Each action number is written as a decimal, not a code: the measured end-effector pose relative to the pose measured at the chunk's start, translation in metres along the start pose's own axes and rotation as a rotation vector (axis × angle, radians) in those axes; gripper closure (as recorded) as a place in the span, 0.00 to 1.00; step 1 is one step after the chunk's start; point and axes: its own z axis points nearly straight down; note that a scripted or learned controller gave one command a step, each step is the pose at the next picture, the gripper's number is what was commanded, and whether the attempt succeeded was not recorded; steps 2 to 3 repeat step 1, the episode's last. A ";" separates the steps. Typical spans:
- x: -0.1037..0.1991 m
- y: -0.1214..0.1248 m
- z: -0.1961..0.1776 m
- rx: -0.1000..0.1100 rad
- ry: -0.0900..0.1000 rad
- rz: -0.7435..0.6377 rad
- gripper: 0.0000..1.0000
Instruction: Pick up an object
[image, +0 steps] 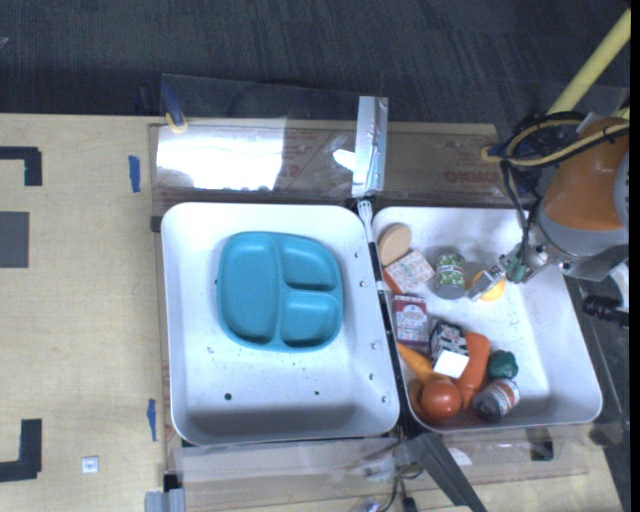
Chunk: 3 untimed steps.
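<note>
The right bin (560, 330) holds a jumble of play food and packets. A tan oval bun (395, 240) and a red-and-white packet (408, 270) lie at its upper left. A green-and-white can (450, 273) sits near the middle, and a small yellow piece (492, 290) lies right of it. My gripper (508, 270) comes in from the right on the grey arm with the orange band (585, 195). It is low over the bin, right at the yellow piece. Whether it touches or holds that piece is unclear.
The left bin (190, 330) carries a blue divided plate (280, 290). In the right bin's lower half lie a red box (411, 320), an orange carrot (415, 360), a red tomato (440, 398), a grey can (497, 400) and a green lump (502, 363). A clear panel (260, 150) stands behind the bins.
</note>
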 end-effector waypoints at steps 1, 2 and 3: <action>-0.023 0.035 -0.085 0.005 0.003 0.192 1.00; -0.023 0.035 -0.085 0.005 0.003 0.192 1.00; -0.023 0.035 -0.085 0.005 0.003 0.192 1.00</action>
